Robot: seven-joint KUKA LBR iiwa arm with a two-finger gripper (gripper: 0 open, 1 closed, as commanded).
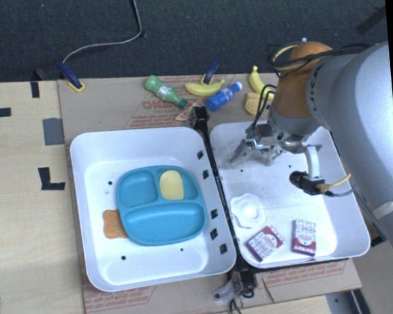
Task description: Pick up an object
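Gripper (241, 157) hovers low in the right bin (347, 239) — jaw state unclear; below lie a white cup (246, 210) and 2 red packets (264, 242).

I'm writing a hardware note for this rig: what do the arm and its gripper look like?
The arm is bulky, rounded and light grey, with an orange band above the wrist. Thin cables loop around that band. The gripper is small, of grey metal, with slim fingers. A black fitting with a yellowish cable hangs below the wrist.
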